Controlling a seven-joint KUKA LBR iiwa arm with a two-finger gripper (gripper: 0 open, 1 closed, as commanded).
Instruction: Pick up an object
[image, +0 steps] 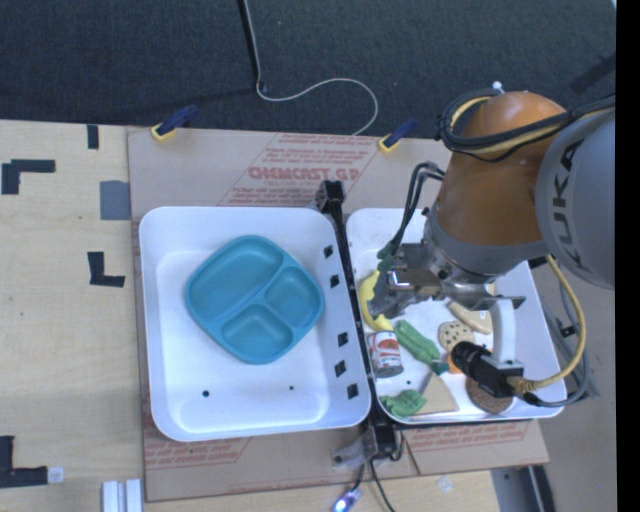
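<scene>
Two shallow white bins, viewed from above; I drive the single arm in from the right. Its gripper hangs over the left part of the right bin, low above the clutter. I cannot tell whether it is wide or narrow, since the wrist covers it.

Nearest candidate: a yellow curved plastic piece, just left of the gripper in the view. It lies close against the bin's left wall, with its long axis running top to bottom alongside that wall. I judge the wall leaves little room on that side.

Lower in the view:
- a green elongated piece, lying slantwise
- a small can with a red and white label beside it
- a green leafy piece and a tan wedge at the near rim
- a pale dotted round cracker close under the arm

The left bin holds a blue divided plastic plate, well apart.
</scene>
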